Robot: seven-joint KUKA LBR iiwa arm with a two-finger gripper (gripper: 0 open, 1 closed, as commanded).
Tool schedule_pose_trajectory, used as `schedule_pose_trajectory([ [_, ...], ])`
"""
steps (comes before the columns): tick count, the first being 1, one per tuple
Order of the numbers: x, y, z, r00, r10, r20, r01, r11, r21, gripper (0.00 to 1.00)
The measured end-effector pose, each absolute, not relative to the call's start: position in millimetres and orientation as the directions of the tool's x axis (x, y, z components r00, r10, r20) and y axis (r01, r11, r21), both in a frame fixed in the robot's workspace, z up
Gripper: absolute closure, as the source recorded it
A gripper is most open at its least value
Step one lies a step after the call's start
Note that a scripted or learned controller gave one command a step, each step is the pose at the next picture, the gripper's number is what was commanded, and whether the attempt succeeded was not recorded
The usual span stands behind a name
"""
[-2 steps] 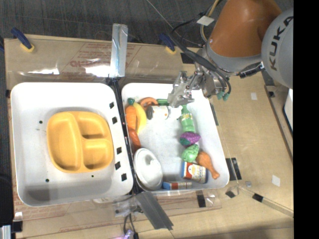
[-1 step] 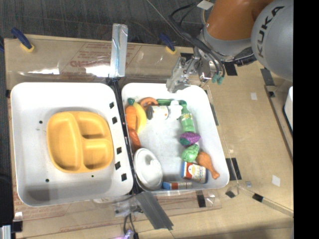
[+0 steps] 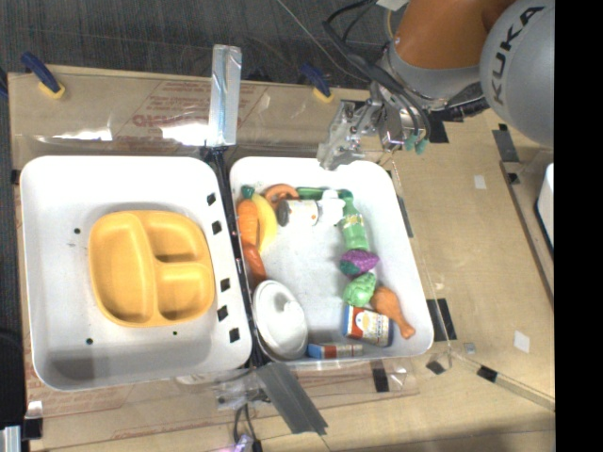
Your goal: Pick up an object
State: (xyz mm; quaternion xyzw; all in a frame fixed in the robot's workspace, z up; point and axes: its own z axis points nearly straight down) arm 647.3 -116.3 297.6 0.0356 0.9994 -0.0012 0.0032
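Two bins [image 3: 57, 186]; gripper [image 3: 341, 144] above right bin's rear rim; finger state unclear; yellow tray [image 3: 151, 266] left

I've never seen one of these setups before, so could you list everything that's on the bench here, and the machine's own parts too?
Bins: two, white, side by side on the bench.
Divided tray: one, yellow, in the left bin.
Bowl: one, white, near corner of the right bin.
Toy foods and small packages: a jumble, several colours, right bin; among them an orange piece, purple grapes, a drumstick and a small can.
Clamps: two, blue and yellow, far edge of the bench.
Arm: one, grey with an orange band, upper right.
Gripper: one, metal, above the right bin's far rim.
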Motion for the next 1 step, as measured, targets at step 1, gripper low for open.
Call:
schedule_pose_trajectory([
  [1,648.3,-116.0,309.2,-0.998,0.069,-0.011,0.069,0.998,-0.003,1.00],
])
